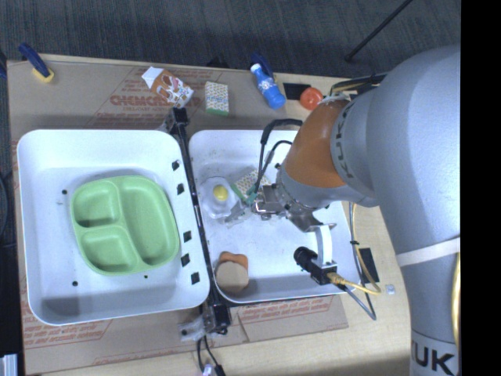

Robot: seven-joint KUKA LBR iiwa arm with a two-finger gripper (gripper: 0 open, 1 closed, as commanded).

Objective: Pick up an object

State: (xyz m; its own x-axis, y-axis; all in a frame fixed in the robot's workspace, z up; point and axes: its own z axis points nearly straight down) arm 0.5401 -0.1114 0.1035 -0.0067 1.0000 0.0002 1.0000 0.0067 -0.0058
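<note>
Altogether two shallow white bins sit side by side on the cardboard-covered bench. At the far left corner of the bench lies one blue and yellow clamp [35, 61]. The left white bin [35, 210] holds a single thing: one pale green plastic tray with three compartments [124, 223], lying flat near the bin's middle. Beyond the bins, on the far strip of the bench, I count four small items from left to right: one crumpled orange and white wrapper [167, 87], one small green and white box [217, 98], one blue bottle with a white cap [268, 85] lying on its side, and one orange ball [311, 97].

The right white bin [270, 284] holds three loose things: one clear plastic piece with a yellow centre [219, 195] near its left wall, one green and white patterned packet [245, 183] just to the right of that, and one brown bread-like block [232, 270] at the near left corner.

From the right, the grey arm with its orange band [313, 151] reaches down and leftward over the right bin, its wrist bent toward the bin's middle. The gripper [254, 204] sits low, just beside the patterned packet and the clear piece. Whether it is parted or closed, and whether it has hold of anything, I cannot tell.
</note>
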